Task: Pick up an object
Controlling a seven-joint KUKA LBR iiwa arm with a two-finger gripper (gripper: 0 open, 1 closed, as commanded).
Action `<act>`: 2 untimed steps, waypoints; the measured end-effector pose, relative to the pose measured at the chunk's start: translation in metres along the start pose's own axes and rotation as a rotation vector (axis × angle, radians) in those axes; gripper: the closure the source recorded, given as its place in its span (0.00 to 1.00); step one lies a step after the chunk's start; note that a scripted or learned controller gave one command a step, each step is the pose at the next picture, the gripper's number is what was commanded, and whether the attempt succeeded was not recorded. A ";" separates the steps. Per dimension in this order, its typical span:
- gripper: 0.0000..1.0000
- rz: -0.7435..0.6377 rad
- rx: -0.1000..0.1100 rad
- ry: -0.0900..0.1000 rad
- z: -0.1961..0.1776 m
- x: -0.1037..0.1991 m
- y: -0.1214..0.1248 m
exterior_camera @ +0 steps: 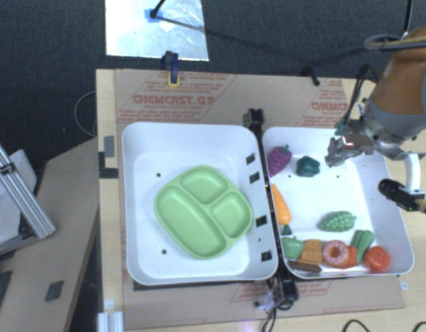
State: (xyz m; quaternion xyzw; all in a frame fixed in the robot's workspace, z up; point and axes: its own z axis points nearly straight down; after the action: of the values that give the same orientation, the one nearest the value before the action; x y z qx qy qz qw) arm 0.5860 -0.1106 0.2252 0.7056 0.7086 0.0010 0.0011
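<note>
While positioned over the right bin (400,206), the end effector (337,152) is seen at 3 o'clock of the dark green toy pepper (308,165); finger state cannot be told.

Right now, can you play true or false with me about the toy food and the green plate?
1. The green plate lies in the left bin. True.
2. The purple grapes sit on the green plate. False: they lie in the right bin, near its top left corner.
3. The carrot lies along the right bin's left wall. True.
4. The doughnut is beside the grapes. False: it lies at the bin's near edge, far from them.
5. The gripper hangs over the left bin. False: it is over the right bin.
</note>
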 end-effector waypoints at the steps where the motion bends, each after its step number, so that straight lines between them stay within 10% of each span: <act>1: 1.00 -0.005 0.002 0.002 -0.009 0.043 -0.018; 2: 1.00 -0.005 0.003 0.002 0.000 0.089 -0.031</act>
State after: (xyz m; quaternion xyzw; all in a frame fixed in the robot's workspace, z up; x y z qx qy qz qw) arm 0.5541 -0.0213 0.2247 0.7037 0.7105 0.0007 -0.0008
